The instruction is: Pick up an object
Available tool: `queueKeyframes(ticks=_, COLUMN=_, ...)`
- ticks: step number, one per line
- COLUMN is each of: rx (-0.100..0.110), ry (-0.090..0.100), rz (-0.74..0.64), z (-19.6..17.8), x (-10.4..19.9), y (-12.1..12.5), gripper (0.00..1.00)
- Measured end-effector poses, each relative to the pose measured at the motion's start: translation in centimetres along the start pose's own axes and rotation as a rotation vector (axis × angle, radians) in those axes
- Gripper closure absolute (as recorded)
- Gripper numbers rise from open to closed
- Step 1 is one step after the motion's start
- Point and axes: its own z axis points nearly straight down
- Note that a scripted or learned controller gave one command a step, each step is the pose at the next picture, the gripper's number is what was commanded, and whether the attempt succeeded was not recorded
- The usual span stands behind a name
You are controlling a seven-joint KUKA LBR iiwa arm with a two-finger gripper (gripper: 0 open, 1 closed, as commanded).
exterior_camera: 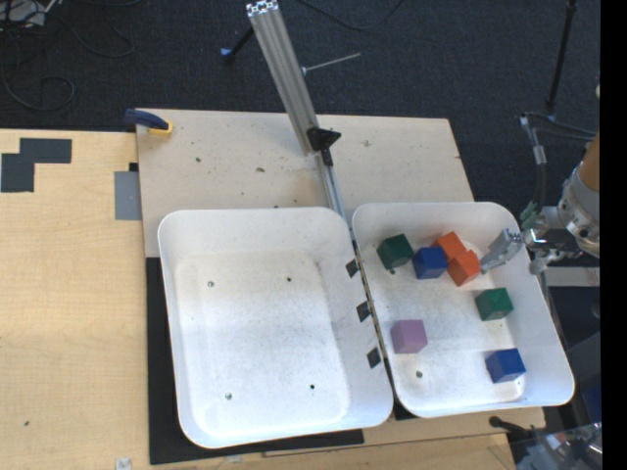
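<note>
Reaching in from the right, the gripper [503, 246] sits just beside the orange block [458, 258] in the right bin [549, 380]; can't tell if fingers are open or closed.

Right bin [549, 380]: 2 green, 2 blue blocks, orange block [458, 258], purple block [409, 336].

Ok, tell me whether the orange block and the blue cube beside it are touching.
Cannot tell. In the camera view the orange block and the blue cube sit edge to edge with no visible gap, but the slant could hide one.

Robotics lab: test bench [392, 145], floor cables [39, 27].
</note>
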Motion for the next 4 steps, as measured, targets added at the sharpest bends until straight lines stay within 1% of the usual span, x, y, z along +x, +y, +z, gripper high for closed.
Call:
queueKeyframes(ticks=1, rx=-0.005, ry=-0.001, rz=0.0, z=-0.3, x=0.0, y=0.1, gripper=0.0)
queueKeyframes(ticks=2, rx=0.002, ry=0.001, rz=0.001, z=6.1, x=-0.2, y=-0.2, gripper=0.0)
queueKeyframes(ticks=3, rx=0.0, ry=0.001, rz=0.002, z=10.7, x=0.4, y=-0.5, gripper=0.0)
queueKeyframes(ticks=4, rx=-0.033, ry=-0.013, rz=0.004, z=12.2, x=0.0, y=0.3, gripper=0.0)
